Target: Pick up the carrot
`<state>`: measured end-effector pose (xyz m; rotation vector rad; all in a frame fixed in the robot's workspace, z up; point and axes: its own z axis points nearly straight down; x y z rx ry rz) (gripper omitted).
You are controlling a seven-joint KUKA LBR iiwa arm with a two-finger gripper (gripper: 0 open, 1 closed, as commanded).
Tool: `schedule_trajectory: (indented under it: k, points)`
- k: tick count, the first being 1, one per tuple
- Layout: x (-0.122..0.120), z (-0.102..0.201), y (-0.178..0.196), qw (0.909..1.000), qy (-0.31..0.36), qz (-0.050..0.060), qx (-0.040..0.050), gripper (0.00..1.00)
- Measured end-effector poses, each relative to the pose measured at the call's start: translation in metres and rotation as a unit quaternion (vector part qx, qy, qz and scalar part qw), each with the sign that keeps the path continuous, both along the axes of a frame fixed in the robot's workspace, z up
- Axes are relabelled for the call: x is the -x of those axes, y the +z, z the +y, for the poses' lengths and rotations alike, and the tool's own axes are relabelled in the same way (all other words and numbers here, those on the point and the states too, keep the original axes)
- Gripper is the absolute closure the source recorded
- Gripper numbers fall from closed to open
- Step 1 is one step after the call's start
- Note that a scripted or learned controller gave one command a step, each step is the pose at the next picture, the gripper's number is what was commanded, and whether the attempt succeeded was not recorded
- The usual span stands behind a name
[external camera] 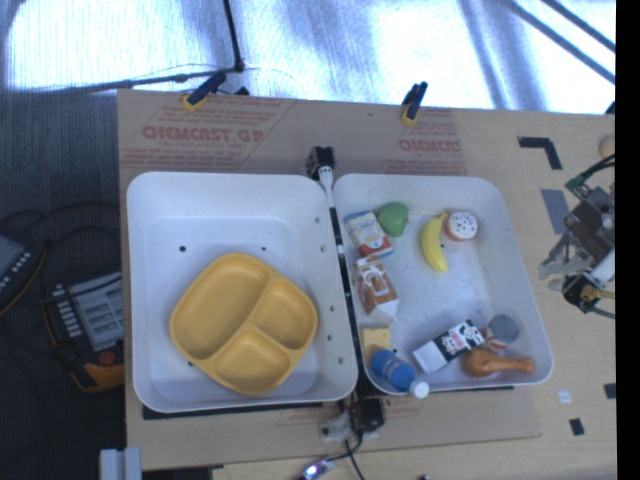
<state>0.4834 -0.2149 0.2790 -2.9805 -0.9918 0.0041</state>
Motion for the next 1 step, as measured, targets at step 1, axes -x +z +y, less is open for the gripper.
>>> schedule_trajectory:
  k: [1]
  points:
    - [0.0001, -0.0090, 0.0024, 0.9924, -0.123, 0.000, 0.0002, 1.00]
